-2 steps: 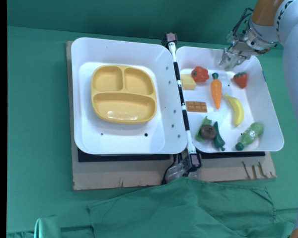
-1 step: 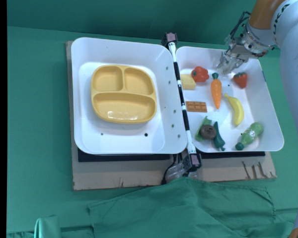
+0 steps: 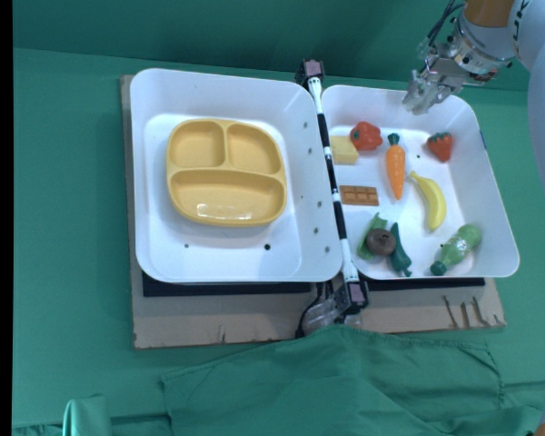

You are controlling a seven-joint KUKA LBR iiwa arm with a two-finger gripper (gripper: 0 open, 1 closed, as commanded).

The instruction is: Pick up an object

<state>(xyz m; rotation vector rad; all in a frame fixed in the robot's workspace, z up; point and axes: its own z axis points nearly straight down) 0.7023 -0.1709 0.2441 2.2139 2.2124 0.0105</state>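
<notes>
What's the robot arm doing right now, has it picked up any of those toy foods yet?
Gripper above right bin's far edge, nothing between fingers. Strawberry and carrot nearest, untouched. Nothing in the way.

Only legible text: part of the maker's name on the grey arm (image 3: 538, 12), at approx 1 o'clock in the view, dark letters just under the orange band, cut off by the pic edge; reads roughly "KU". No other labels, nos. or signs readable on bins, toys or bench.
</notes>
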